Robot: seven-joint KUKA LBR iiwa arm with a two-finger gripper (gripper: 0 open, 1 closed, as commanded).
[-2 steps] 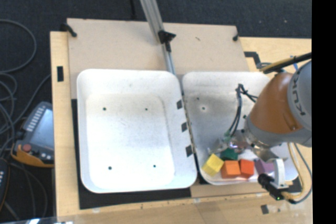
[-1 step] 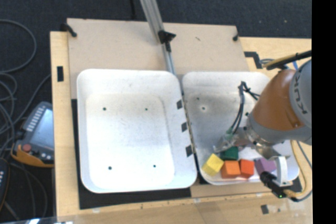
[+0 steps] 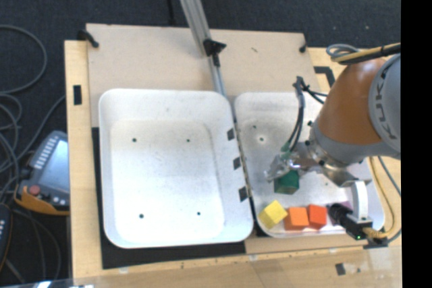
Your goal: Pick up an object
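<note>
Gripper [image 3: 283,170] is low in the right bin [image 3: 260,111], just over the green block [image 3: 289,183]; I cannot tell its grasp. I would centre on the block before lifting, away from the yellow block [image 3: 274,213].

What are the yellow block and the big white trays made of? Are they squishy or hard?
The yellow block looks like matte foam or painted wood: flat color, no shine, so squishy or hard is unclear. The left white tray and the right white tray look like hard molded plastic, with smooth rounded corners, raised rims and a dull, scuffed, speckled surface.
</note>
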